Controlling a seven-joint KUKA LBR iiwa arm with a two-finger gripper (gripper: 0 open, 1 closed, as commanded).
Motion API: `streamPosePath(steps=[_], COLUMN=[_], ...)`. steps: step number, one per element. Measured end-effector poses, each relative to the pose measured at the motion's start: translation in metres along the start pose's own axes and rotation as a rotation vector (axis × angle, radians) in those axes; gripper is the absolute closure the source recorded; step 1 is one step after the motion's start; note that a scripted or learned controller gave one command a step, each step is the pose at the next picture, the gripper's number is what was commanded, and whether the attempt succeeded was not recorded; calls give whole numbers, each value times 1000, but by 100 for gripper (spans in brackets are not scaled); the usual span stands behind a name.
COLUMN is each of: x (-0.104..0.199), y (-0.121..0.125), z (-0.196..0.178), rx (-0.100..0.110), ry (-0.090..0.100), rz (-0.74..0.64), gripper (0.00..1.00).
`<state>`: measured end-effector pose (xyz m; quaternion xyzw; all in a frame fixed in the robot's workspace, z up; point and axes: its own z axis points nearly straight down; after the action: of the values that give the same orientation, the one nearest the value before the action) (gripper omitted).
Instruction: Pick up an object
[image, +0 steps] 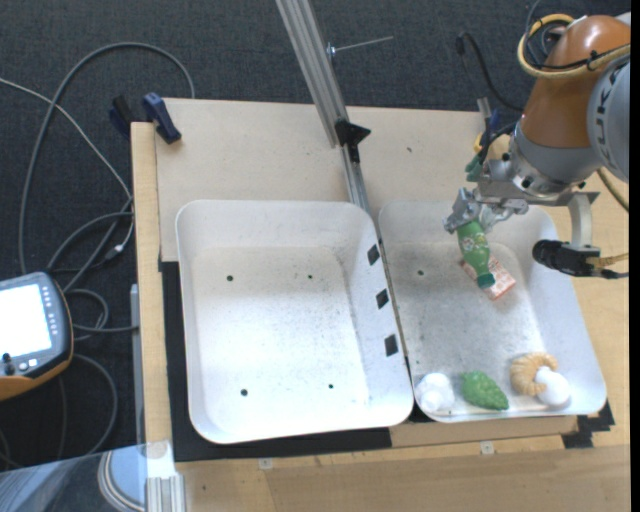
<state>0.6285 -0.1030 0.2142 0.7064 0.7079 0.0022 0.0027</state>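
Bench: two white bins (200, 300); right one holds the items
Gripper (470, 222): clamped on bottle (478, 255), which hangs over right bin
Advice: lift straight; slowly; avoid swinging the bottle loose

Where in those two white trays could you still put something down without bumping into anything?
The left tray is bare all over. In the right tray, the middle is free, between the green bottle under the gripper and the front edge, where a white ball, green toy and tan toy crowd.
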Motion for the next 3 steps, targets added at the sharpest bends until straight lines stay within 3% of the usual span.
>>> streamPosePath(steps=[1,2,3], x=[0,46,104], y=[2,2,-14], z=[-52,-44,-45], rx=[-1,9,10], ry=[0,3,4], rz=[0,-3,-5], gripper=[100,100,100])
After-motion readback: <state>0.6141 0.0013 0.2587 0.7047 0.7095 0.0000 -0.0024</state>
